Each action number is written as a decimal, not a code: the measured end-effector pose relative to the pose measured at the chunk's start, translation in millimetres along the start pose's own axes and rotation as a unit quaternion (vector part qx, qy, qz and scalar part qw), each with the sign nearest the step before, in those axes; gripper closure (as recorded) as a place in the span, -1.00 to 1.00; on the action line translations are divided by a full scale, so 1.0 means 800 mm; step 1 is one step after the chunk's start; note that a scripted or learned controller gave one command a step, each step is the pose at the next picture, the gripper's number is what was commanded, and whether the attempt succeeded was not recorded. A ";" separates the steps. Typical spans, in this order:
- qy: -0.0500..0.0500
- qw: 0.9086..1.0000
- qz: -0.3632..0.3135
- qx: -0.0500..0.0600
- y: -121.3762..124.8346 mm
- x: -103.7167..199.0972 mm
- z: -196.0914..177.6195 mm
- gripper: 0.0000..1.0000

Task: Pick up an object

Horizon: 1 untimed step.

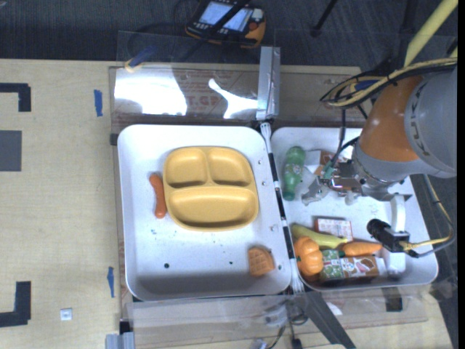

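My gripper (320,185) hangs low over the middle of the right bin (425,267), with the grey and orange arm reaching in from the right. Just to its left lies a green bottle (293,171), close to the gripper; whether they touch I cannot tell. Below the gripper sit a small brown box (333,227), a yellow banana (315,236), an orange pumpkin-like toy (307,257), an orange carrot (360,249) and a printed carton (349,268). Nothing is seen held in the gripper.
The left bin (138,267) holds a yellow divided plate (211,187), an orange sausage-shaped toy (158,195) at its left and a brown biscuit (260,260) at the front right. A raised divider (275,195) separates the bins.
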<state>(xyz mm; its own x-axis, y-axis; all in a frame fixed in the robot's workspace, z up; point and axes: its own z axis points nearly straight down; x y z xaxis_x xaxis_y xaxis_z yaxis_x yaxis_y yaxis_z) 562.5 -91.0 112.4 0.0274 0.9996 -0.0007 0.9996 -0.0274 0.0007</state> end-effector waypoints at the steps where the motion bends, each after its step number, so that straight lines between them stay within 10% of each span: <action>1: -0.001 0.998 -0.063 -0.003 -0.100 -0.040 0.032 -1.00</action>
<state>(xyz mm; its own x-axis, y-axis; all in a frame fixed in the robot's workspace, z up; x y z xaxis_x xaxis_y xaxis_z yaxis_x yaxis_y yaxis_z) 482.0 -120.6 86.6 -0.0976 0.9952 -0.0034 0.9952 0.0976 0.0062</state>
